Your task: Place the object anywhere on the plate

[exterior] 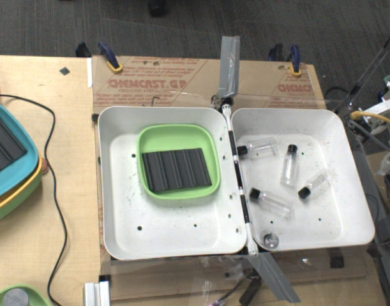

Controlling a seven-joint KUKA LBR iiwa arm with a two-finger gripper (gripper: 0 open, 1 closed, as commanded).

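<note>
While half-transparent, vials [289, 165] beside plate [177, 161]

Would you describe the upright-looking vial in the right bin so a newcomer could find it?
Find the right bin, holding four clear vials with black caps. The one meant lies near its middle. Its cap points to the far edge, while its neighbours lie slanted.

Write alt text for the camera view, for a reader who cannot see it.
Two shallow white bins sit side by side on a bench: the left bin holds a green plate with a dark ribbed insert, and the right bin holds four clear vials with black caps and a small round metal piece. Brown cardboard lies behind them.
</note>
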